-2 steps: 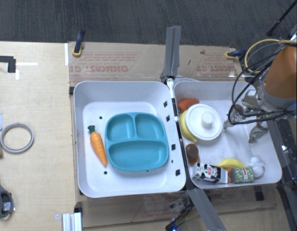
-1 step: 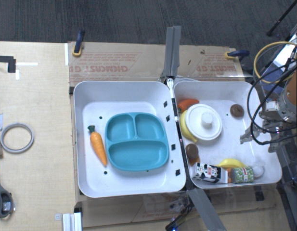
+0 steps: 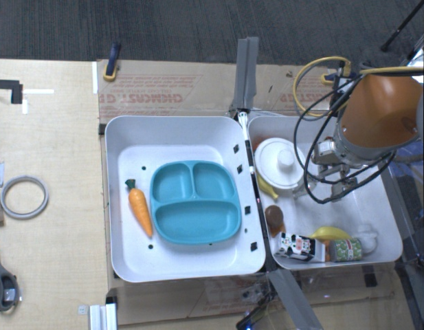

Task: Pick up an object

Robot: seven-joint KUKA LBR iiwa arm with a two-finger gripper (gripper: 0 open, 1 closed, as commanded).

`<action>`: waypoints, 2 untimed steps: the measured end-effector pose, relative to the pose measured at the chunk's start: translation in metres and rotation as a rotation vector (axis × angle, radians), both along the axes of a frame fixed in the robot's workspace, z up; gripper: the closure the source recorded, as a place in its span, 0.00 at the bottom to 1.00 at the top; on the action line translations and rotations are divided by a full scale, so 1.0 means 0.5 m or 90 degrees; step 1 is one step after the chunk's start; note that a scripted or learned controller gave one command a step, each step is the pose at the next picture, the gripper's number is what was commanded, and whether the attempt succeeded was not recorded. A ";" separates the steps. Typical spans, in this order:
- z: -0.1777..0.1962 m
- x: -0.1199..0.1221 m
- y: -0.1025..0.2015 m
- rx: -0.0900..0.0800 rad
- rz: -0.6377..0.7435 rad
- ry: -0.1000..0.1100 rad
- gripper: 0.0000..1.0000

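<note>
overhead slanted view of both bins [image 3: 115, 184]

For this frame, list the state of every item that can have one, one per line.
Carrot: lying flat in the left bin, beside the blue plate.
Blue divided plate: right side up, nothing in its compartments.
White lid: knob up, in the right bin.
Banana: lying flat near the front wall.
Gripper: low over the right bin; grip cannot be judged.
</note>
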State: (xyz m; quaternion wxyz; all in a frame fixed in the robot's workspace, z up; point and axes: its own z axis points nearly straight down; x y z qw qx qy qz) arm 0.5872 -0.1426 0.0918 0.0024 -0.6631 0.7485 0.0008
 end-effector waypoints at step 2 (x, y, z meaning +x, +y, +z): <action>0.002 -0.213 -0.147 0.001 0.033 -0.002 0.00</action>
